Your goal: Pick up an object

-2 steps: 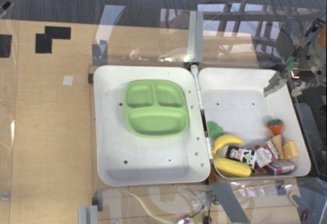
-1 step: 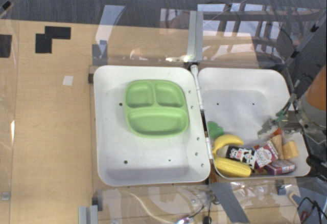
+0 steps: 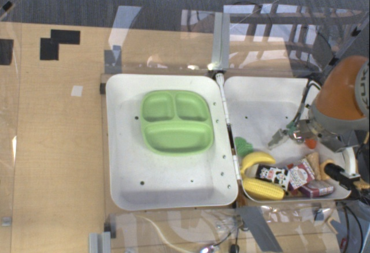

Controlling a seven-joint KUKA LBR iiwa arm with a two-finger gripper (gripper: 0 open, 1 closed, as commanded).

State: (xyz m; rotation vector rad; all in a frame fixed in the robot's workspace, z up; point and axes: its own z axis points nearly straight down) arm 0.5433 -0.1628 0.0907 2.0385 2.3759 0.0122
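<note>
bench (image 3: pixel 52 130): 2 white bins | 1 green tray (image 3: pixel 176 122) | 1 banana (image 3: pixel 257 159) | hand (image 3: pixel 281 136) spread, unladen

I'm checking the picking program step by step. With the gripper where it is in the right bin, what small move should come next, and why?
Probably a short move toward the near edge of the right bin, then down. The gripper sits over bare white floor, while the toys lie nearer the camera: a banana, a corn cob and small cartons. The banana looks closest and least crowded, so it seems the easiest target.
</note>
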